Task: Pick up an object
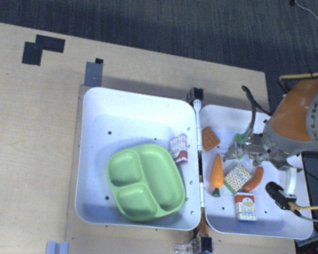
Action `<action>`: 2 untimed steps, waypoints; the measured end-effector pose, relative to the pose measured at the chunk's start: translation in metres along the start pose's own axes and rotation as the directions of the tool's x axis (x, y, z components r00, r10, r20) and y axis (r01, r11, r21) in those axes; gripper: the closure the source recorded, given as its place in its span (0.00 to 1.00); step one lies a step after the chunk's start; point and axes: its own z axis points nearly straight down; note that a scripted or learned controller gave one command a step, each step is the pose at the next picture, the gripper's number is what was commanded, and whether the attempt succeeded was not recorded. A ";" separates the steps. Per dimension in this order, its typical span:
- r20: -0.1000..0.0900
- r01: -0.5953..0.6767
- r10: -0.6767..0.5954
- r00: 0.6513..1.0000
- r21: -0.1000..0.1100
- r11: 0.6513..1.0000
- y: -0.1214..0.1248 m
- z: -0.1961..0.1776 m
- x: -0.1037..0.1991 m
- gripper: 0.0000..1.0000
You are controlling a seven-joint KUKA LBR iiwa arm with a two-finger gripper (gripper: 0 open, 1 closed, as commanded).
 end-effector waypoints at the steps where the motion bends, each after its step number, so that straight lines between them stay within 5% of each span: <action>1: 0.002 -0.004 0.004 1.000 -0.001 1.000 -0.040 0.010 0.030 0.00; 2: 0.002 -0.003 0.003 1.000 -0.005 1.000 -0.038 -0.001 0.031 1.00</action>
